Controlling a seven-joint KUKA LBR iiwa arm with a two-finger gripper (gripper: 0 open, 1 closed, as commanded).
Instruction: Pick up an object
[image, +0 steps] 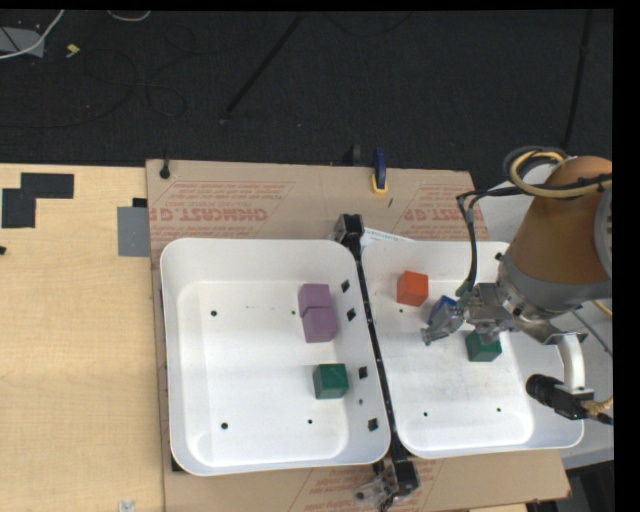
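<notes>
Reaching in from the right side of the frame, the grey and orange arm (560, 240) hangs low over the right bin (470, 430); its gripper (445, 322) sits in the middle of that bin; I cannot tell how its jaws stand; an orange block (412, 288) lies just up and left of the gripper; a green block (484, 347) lies just to its lower right, partly under the arm; in the left bin (200, 420) a purple block (318, 312) sits near the middle; another green cube (330, 380) sits below the purple one.
</notes>
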